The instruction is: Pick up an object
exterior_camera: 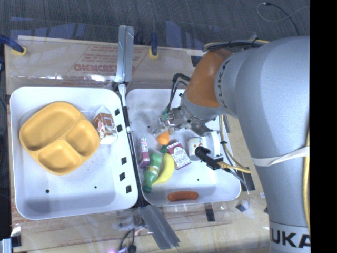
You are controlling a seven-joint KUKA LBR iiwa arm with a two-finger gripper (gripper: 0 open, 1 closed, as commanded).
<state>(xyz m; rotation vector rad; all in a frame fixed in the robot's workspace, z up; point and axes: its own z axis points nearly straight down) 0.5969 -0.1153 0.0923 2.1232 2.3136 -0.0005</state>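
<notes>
White left bin holds a yellow tray; hand state cannot be told.

The grey arm is reaching in from the right, its orange-banded wrist bending down, the hand hanging low.

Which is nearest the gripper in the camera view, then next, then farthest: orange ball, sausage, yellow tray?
1. Orange ball, right bin, just below the gripper.
2. Sausage, right bin, near the front wall.
3. Yellow tray, left bin.
</notes>
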